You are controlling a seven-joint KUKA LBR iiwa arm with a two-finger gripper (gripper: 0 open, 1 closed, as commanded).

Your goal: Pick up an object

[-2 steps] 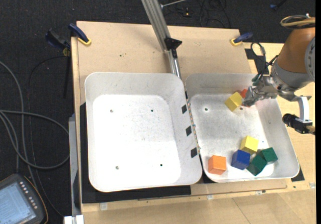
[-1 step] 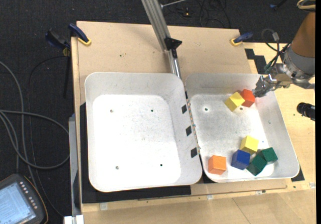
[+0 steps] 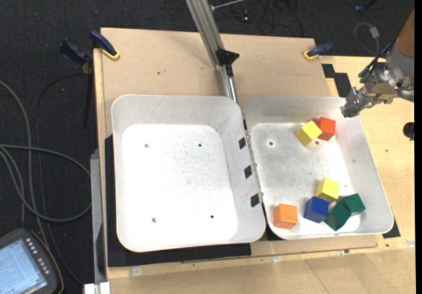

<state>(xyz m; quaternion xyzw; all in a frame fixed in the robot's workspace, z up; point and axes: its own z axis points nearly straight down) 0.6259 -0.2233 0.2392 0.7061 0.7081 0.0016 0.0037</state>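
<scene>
Blocks crowd the right bin (image 3: 369,154)'s lower right corner; claw (image 3: 350,107), grip state unclear, hangs over its upper right rim.

No readable text, labels, brands or numbers anywhere. The small handheld screen device with a pale blue display (image 3: 23,266) at 7 o'clock shows lines on its display, too blurred to read. The coloured cube blocks and the two shallow white plastic bins carry no visible markings.
</scene>
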